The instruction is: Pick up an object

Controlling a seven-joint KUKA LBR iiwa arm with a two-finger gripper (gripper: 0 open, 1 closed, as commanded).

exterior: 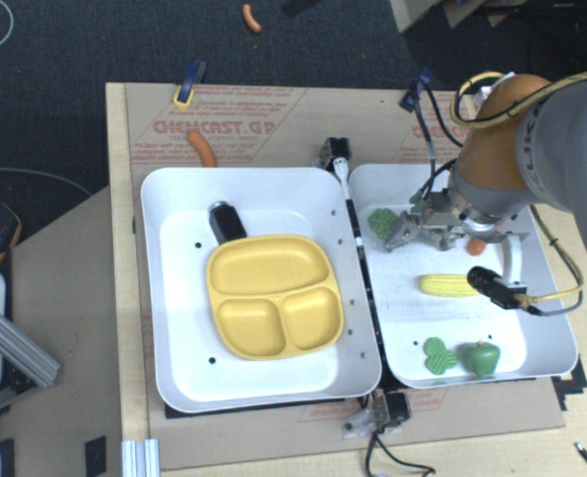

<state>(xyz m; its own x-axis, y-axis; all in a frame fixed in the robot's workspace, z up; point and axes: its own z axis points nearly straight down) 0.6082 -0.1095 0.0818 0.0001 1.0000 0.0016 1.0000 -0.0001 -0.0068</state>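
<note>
In right bin [533, 351], gripper [404, 233] low, just beside green piece [381, 222]; spread or pressed together, cannot tell. Corn [449, 285] near. In left bin [174, 296], yellow plate [273, 296]

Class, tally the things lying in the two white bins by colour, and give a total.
Yellow: 2 (divided plate, corn cob)
Green: 3 (leafy piece, knobbly piece, round fruit)
Black: 1 (block)
Orange speck: too small to tell, not counted.
Total: 6
</note>
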